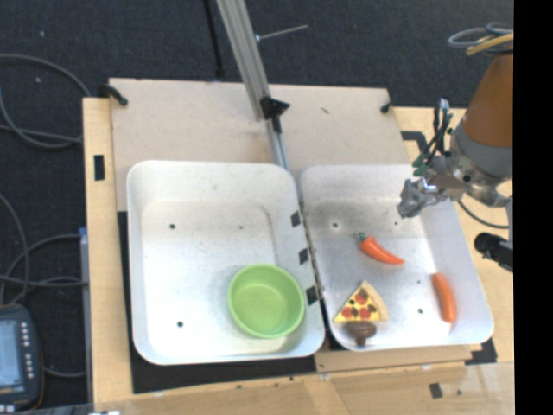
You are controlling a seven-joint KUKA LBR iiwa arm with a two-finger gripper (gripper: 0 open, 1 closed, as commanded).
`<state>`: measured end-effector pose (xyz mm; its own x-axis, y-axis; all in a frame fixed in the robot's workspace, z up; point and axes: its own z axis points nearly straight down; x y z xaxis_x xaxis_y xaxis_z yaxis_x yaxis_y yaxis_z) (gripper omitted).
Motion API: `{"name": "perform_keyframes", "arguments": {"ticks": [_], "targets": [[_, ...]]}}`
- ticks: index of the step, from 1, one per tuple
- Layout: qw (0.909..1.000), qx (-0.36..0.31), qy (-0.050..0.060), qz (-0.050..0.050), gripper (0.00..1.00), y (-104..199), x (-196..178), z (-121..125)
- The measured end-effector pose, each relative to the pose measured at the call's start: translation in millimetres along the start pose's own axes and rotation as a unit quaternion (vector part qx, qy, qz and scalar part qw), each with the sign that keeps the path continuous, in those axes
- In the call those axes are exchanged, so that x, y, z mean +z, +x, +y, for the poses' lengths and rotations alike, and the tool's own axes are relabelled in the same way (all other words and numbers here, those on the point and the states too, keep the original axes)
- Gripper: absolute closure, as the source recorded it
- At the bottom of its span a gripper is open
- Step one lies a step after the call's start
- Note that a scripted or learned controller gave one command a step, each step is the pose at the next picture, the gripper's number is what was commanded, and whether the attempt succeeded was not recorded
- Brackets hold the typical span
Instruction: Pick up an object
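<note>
Since the task names no particular object, anything in the two bins counts as a candidate.

- Left bin [190, 223]: one green bowl [266, 299], upright, near the bin's front right corner. Its wide rim and smooth wall probably make it an awkward grasp.
- Right bin [341, 201]: three toy foods. An orange pepper [380, 250] with a green stalk lies near the bin's middle. A pizza slice [361, 303] sits at the front edge, with a small brown lump touching its wide end. An orange carrot [444, 296] lies along the right edge, lengthwise front to back.
- Gripper [413, 200]: it hangs over the right bin's rear right part, nothing visibly in it. Too blurred to tell whether it is open or closed. The pepper is the nearest piece, just forward and left of it, and is likely the target. The pieces are well apart, so a descent should not foul the neighbours.
- Arm [488, 115]: comes in over the bench's right edge.

Surface and room: the bins' white floors are speckled. The pale board bench [199, 115] carries an aluminium post [246, 41] that rises from its rear middle. Dark carpet lies around it, with loose cables [26, 102] and a handheld unit [15, 353] to the left.
</note>
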<state>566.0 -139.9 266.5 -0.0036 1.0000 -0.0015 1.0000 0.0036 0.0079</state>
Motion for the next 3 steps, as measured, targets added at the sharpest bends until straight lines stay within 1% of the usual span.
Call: {"name": "perform_keyframes", "arguments": {"ticks": [1, 2, 3], "targets": [[1.0, -0.002, 0.003, 0.001, 1.0, 48.0, -0.3, -12.5], [1.0, -0.002, 0.003, 0.002, 1.0, 100.2, -1.8, -23.6], [1.0, -0.001, 0.004, 0.001, 1.0, 144.4, 4.9, -31.7]]}}
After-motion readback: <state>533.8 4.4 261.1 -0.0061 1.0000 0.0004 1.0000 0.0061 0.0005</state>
